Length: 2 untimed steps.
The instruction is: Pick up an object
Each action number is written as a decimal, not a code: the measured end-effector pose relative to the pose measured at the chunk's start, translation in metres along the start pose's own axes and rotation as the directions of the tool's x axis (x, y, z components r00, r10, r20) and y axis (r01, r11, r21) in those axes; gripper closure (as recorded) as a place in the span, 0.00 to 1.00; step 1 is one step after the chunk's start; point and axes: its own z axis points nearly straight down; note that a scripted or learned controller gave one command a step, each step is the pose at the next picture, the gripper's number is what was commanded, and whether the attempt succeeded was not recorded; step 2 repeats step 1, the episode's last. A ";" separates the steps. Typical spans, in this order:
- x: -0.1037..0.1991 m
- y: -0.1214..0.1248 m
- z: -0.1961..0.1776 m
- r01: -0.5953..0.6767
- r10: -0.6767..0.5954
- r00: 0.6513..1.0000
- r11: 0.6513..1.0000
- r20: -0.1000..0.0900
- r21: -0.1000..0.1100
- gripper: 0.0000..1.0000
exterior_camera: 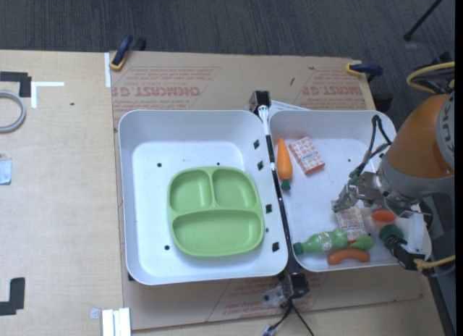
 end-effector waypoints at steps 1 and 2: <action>0.047 0.026 -0.137 0.037 -0.037 0.999 0.999 0.000 -0.001 1.00; 0.047 0.026 -0.137 0.037 -0.037 0.999 0.999 0.000 -0.001 1.00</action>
